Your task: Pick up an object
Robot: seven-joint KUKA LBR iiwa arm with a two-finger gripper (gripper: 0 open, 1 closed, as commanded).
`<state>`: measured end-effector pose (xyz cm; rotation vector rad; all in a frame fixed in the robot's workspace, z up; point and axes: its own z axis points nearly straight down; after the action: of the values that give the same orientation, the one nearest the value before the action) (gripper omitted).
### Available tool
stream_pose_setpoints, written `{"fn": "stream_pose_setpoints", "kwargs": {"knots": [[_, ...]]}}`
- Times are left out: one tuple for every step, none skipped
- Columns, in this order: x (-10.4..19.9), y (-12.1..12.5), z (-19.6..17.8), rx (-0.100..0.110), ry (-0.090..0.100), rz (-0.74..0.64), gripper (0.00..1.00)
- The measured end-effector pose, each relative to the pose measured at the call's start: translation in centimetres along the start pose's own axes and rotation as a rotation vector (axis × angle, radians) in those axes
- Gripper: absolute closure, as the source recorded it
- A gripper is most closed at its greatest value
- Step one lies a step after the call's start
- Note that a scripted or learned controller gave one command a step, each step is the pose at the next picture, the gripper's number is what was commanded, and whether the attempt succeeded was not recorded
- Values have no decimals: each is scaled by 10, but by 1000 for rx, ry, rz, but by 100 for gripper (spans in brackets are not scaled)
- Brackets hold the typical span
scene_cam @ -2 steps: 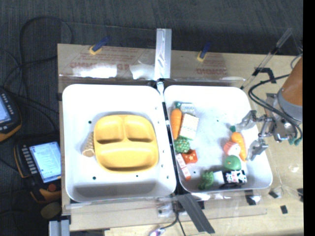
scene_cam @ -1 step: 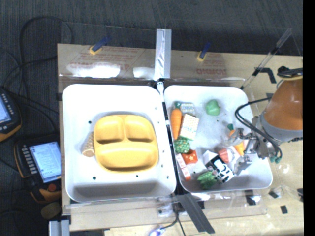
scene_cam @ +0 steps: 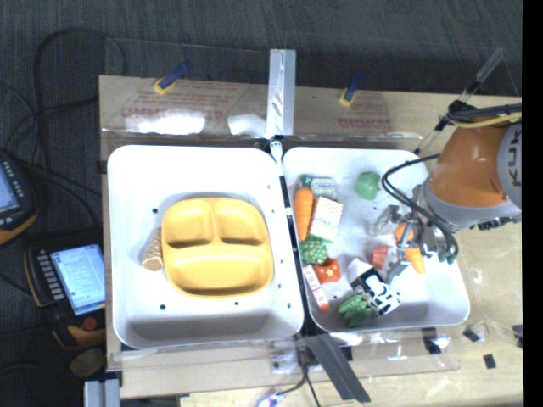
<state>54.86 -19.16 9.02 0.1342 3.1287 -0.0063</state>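
i see the gripper [scene_cam: 405, 242] low in the right bin [scene_cam: 450, 299], but i cannot tell its state from here. a small orange piece [scene_cam: 415, 259] sits right at it, a red block [scene_cam: 379, 254] just beside. further left lie a carrot [scene_cam: 303, 213], a white carton [scene_cam: 327, 219] and a green ball [scene_cam: 367, 185]. the left bin [scene_cam: 127, 227] holds a yellow tray [scene_cam: 217, 242].
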Motion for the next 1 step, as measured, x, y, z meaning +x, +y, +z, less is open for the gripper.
{"fn": "stream_pose_setpoints", "kwargs": {"knots": [[-2, 1, -11, 4, -5, -2, 100]]}}
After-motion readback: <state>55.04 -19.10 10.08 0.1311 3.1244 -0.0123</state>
